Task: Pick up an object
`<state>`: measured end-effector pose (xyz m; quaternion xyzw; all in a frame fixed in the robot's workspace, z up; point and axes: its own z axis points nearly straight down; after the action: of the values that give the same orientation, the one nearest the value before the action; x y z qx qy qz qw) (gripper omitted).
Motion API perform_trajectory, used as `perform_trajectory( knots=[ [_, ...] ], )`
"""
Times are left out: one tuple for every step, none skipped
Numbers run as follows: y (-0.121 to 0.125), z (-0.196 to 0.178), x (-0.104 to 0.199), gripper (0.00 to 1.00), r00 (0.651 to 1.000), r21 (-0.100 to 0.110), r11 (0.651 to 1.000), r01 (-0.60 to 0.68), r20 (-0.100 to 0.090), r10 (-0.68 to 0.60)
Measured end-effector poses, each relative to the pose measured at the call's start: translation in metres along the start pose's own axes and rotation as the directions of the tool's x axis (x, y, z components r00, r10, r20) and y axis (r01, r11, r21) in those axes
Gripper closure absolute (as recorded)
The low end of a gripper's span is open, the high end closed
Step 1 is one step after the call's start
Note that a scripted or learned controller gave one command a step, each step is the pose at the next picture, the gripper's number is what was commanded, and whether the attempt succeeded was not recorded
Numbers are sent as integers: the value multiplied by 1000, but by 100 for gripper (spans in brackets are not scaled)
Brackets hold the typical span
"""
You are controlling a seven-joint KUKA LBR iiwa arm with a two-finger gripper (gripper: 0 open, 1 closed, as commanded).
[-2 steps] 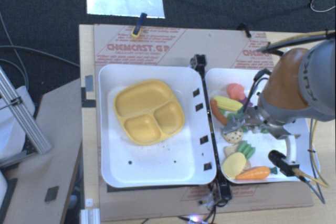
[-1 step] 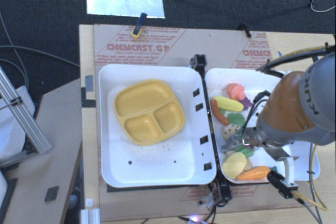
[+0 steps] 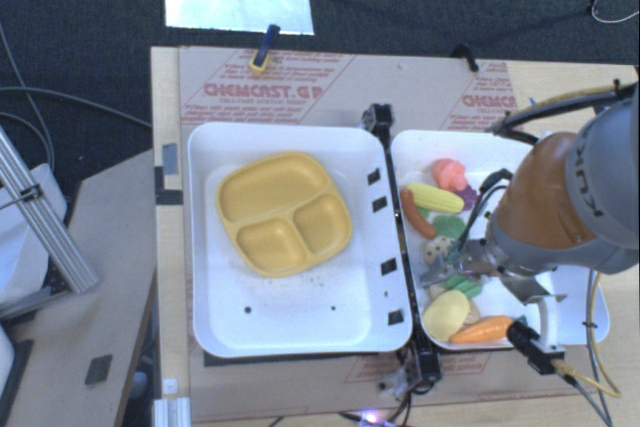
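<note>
Several toy foods lie in the right bin (image 3: 470, 143): a pink piece (image 3: 449, 174), a yellow corn cob (image 3: 432, 198), a red sausage (image 3: 415, 213), a green piece (image 3: 449, 226), a pale yellow round piece (image 3: 446, 313) and an orange carrot (image 3: 482, 329). My gripper (image 3: 443, 267) is low in this bin. It sits between the green piece and the pale yellow piece, next to a light green piece (image 3: 462, 285). The wrist hides part of the pile. I see nothing lifted off the bin floor.
The left bin (image 3: 200, 245) holds a yellow divided plate (image 3: 285, 212). A black divider rail (image 3: 390, 215) runs between the bins. The grey arm with its orange band (image 3: 540, 195) covers the right half of the right bin. A blue and yellow tool (image 3: 265, 48) lies on the cardboard behind.
</note>
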<state>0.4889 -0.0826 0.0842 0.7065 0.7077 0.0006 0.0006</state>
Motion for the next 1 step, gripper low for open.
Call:
perform_trajectory(
  knots=[
    [-1,-49,-1,0,1000,-4,1000,2,1,-2]
  ],
)
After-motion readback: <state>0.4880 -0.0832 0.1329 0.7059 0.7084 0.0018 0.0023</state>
